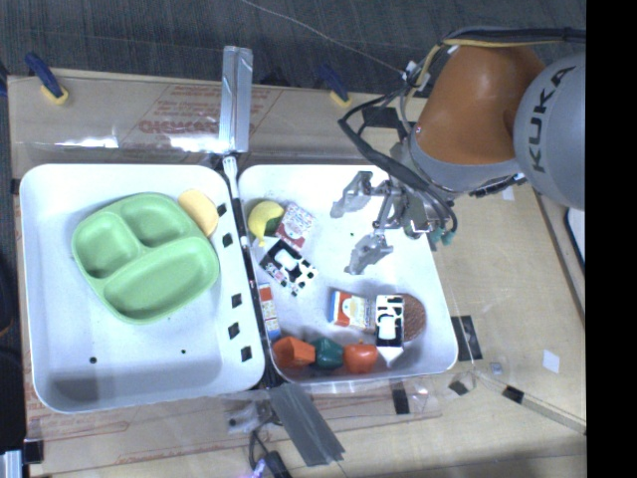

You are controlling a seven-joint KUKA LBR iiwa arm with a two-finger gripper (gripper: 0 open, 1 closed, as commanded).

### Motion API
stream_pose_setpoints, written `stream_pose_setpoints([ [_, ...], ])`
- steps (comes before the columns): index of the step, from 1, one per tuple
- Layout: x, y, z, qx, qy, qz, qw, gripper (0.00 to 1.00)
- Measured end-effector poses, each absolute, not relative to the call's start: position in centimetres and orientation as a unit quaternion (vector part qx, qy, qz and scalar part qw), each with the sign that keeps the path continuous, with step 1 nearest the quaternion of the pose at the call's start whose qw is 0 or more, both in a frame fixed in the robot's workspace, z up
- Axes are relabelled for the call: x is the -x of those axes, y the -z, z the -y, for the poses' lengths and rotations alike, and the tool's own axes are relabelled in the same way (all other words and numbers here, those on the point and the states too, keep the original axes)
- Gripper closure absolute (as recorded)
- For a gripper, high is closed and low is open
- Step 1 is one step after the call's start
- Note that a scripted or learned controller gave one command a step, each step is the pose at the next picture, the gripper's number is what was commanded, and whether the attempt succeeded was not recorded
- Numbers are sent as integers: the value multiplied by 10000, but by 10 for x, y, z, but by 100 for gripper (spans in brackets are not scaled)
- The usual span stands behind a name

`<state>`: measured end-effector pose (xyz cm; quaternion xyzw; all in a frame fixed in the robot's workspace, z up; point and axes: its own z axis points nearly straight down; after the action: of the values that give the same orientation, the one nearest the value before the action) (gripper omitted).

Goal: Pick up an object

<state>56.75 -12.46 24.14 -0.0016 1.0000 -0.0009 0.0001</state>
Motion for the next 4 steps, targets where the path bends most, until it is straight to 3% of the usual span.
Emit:
stream_pose_setpoints([
  [1,-589,-118,102,229,3,-9997,32,0],
  [2,-523,-92,101,1236,-2,-9923,4,0],
  [3,-573,-93,114,2457,2,-9693,18,0],
  [4,-529,-92,104,1671,-4,-9859,-4,0],
])
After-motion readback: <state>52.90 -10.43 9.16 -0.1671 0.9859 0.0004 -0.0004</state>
